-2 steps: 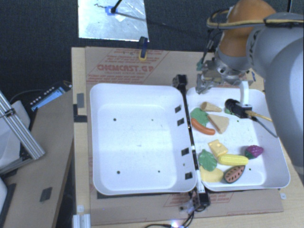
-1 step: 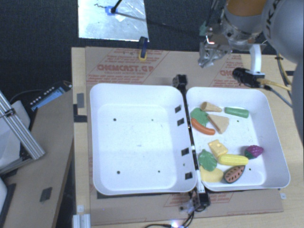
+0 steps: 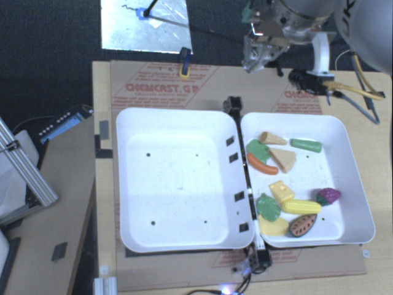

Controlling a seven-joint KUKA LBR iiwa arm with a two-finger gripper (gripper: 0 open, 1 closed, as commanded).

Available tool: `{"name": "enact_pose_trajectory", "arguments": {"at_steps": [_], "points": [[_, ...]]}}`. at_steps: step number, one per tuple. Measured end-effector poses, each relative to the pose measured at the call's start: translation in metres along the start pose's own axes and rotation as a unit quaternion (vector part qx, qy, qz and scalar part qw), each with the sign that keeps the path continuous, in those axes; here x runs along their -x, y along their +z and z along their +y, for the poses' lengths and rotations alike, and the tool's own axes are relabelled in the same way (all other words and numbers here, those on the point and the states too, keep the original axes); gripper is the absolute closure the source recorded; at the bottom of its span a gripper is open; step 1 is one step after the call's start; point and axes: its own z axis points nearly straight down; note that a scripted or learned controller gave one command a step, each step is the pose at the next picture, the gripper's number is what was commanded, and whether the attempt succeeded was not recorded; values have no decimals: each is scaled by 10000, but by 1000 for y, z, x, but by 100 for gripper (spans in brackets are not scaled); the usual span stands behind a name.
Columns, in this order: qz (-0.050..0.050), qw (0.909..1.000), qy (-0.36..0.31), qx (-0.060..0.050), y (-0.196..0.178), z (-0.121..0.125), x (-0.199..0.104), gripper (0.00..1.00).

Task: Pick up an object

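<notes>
We see the gripper (image 3: 256, 59) hanging high above the counter (image 3: 202, 82), past the far edge of the two smooth white bins, and we cannot tell how its fingers stand. The toy foods all lie in the right bin (image 3: 353, 183): a long green pickle (image 3: 305, 144), an orange carrot (image 3: 262, 165), a tan wedge (image 3: 284, 159), a holey yellow cheese block (image 3: 282, 192), bumpy yellow corn (image 3: 300, 206) and lumpy purple grapes (image 3: 328, 195). The left bin (image 3: 178, 183) has a flat, shiny floor.

Smooth white plastic bins (image 3: 178, 128) sit on matt brown cardboard (image 3: 159, 82).
</notes>
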Motion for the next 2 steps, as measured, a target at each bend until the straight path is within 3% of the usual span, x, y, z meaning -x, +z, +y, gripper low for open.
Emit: {"name": "enact_pose_trajectory", "arguments": {"at_steps": [1,2], "points": [[4,10000,-18,-25,-28,-2,-110,100],[11,10000,-8,-31,-80,-80,-154,100]]}}
